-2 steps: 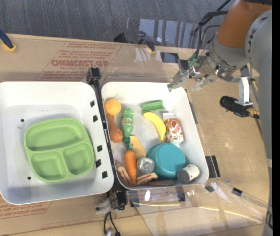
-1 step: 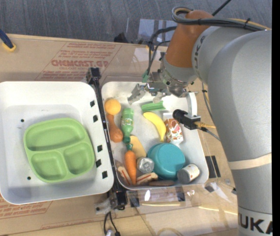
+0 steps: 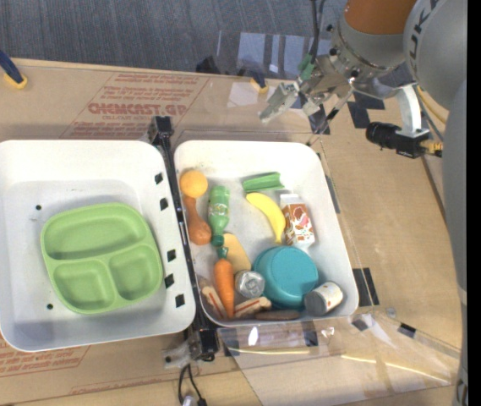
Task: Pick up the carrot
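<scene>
Carrot (image 3: 224, 284): camera view. It lies in the right bin (image 3: 331, 191), near that bin's front-left corner, beside a small can (image 3: 249, 283) and a teal bowl (image 3: 286, 275). Its long axis runs roughly front to back, thick end toward the far rim and taper toward the near rim. The pincer (image 3: 292, 101) hangs above the desk (image 3: 392, 227) beyond the bin's far rim, fingers spread and holding nothing; the carrot lies well apart, toward the front and left.

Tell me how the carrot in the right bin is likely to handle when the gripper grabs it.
The carrot looks like a stiff moulded toy, so it probably won't flop. Its tapered, rounded shape may let it slip or roll between fingers. It lies wedged among the teal bowl and other items, so neighbours will likely shift.
</scene>
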### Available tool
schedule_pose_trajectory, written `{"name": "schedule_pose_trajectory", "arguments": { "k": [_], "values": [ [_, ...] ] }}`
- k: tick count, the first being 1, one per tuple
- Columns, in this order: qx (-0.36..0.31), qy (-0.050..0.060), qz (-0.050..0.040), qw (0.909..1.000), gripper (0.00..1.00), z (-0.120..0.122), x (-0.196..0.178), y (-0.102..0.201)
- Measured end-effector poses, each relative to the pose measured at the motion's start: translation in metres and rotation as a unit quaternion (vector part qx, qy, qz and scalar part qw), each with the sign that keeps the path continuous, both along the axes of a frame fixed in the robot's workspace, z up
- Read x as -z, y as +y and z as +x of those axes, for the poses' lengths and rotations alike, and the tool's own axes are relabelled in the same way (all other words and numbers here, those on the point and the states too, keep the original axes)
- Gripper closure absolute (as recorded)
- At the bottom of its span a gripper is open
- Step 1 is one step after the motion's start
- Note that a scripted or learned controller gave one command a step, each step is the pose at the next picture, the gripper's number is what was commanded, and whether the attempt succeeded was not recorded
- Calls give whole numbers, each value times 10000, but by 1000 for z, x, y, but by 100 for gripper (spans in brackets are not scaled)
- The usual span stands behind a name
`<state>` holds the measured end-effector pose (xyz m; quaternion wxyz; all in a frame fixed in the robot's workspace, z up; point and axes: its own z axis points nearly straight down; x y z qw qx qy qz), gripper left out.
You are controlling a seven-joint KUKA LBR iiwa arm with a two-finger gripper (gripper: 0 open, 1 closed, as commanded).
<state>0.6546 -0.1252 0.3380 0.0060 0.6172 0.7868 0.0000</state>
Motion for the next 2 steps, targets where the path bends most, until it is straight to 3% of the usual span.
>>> {"name": "schedule_pose_trajectory", "arguments": {
  "k": [1,2],
  "values": [
    [-918,131,41,9957,0,-17,132,56],
    [-1527,56,14,9883,0,3,146,69]
  ]
}}
